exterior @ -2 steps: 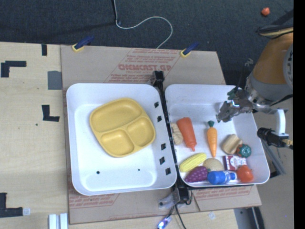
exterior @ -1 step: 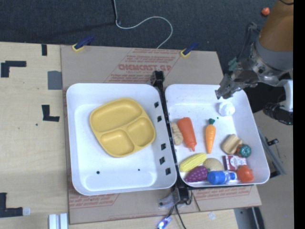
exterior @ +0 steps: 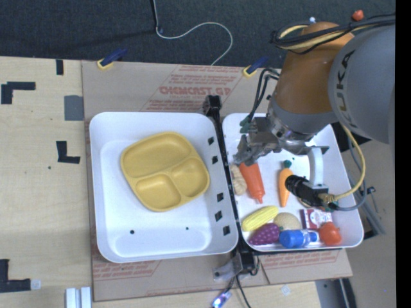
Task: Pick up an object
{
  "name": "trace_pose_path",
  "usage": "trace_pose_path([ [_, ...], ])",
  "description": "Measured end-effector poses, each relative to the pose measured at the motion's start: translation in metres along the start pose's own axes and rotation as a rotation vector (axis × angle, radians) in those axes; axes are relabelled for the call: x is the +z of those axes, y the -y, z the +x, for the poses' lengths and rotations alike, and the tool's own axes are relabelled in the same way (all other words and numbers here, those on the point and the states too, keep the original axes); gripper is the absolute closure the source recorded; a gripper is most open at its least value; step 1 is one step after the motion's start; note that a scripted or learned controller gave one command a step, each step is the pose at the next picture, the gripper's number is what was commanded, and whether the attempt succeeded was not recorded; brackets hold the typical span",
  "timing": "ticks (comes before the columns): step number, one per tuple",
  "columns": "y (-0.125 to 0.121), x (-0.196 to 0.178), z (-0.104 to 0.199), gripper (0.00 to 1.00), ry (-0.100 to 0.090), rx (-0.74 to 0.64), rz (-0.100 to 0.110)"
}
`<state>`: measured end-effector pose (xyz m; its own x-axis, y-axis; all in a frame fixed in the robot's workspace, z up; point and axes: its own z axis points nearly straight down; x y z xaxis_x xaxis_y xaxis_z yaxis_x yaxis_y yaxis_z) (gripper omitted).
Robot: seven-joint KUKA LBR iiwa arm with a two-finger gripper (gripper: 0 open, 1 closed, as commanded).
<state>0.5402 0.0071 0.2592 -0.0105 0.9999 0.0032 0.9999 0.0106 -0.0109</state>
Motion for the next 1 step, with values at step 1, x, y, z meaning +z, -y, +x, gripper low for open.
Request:
trace_pose_path([
  [1,0.0497,-0.1418,0.0047,1.00,0.001,0.006,-0.023],
])
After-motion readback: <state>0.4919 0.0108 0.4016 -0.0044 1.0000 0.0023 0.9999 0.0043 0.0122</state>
